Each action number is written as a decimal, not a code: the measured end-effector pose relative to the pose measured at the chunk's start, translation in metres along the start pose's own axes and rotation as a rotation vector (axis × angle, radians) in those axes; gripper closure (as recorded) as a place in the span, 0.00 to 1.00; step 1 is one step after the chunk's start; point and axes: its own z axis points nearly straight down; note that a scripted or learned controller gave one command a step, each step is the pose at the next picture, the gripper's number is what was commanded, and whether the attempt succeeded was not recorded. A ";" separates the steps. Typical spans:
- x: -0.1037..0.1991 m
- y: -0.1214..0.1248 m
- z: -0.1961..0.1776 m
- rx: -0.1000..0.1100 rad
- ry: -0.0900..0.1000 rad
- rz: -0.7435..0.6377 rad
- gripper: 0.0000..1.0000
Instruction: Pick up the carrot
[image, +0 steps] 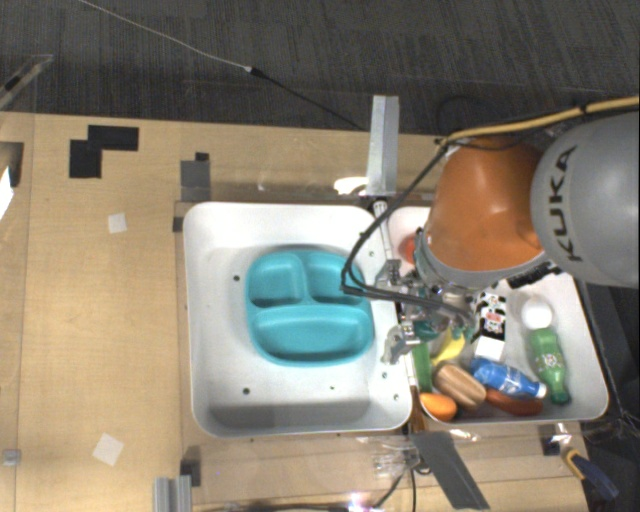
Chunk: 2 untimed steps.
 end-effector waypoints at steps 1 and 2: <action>0.000 0.000 0.000 0.000 0.000 0.000 0.00; 0.000 0.000 0.000 0.000 0.000 0.000 0.00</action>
